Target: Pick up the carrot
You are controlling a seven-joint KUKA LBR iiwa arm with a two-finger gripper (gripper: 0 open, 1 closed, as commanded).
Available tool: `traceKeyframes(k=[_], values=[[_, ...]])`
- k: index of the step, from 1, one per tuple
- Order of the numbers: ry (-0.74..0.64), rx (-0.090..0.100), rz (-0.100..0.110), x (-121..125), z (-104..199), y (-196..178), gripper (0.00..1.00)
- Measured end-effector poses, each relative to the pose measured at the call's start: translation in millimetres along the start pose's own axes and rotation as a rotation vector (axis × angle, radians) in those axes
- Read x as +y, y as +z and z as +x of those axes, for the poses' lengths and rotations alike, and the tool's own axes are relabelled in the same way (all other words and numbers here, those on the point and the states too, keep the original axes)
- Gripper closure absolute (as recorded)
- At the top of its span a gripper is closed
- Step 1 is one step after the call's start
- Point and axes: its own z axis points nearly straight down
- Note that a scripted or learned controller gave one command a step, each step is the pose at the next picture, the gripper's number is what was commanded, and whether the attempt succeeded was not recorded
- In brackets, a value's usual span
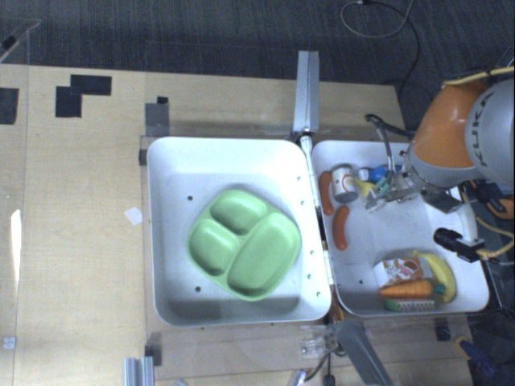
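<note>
The camera view showed the carrot (407, 289) lying flat near the front edge of the right bin (366, 240), touching a small packet (397, 270) behind it and just beside a banana (439, 273). It looked light, hard and smooth, likely a toy, so a pinch across its thick middle seemed best. The end effector (385, 191) hung near the bin's back edge, well apart from the carrot, and I could not tell how far open it was.
</note>
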Motion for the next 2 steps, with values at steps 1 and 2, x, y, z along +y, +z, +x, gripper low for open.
traceKeyframes(k=[1,2], values=[[0.0,0.0,0.001,0,0,0,0.0],[-0.24,0.001,0.01,-25,12,-74,0.0]])
